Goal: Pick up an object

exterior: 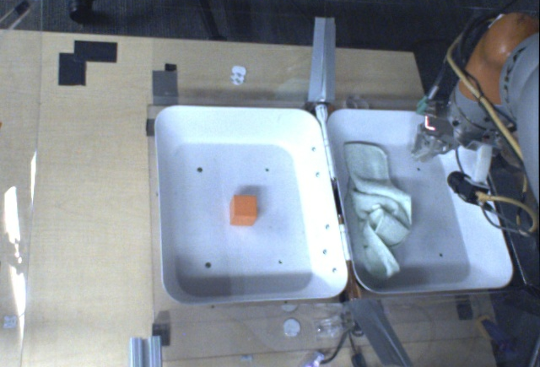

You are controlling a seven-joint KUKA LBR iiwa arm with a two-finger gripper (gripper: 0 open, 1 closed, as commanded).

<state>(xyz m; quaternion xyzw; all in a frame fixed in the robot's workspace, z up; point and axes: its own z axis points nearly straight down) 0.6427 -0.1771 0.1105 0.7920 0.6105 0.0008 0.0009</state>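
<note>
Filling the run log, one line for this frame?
gripper: over right bin, upper right | cloth: right bin, crumpled | orange cube: left bin

A small orange cube (244, 210) lies mid-frame in the shallow white left bin (173, 188); a crumpled pale cloth (377, 207) lies in the shallow white right bin (481, 268).

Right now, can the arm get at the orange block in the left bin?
Probably yes. The orange block sits alone on the left bin's floor with nothing over it; the arm would have to cross the right bin first.
</note>
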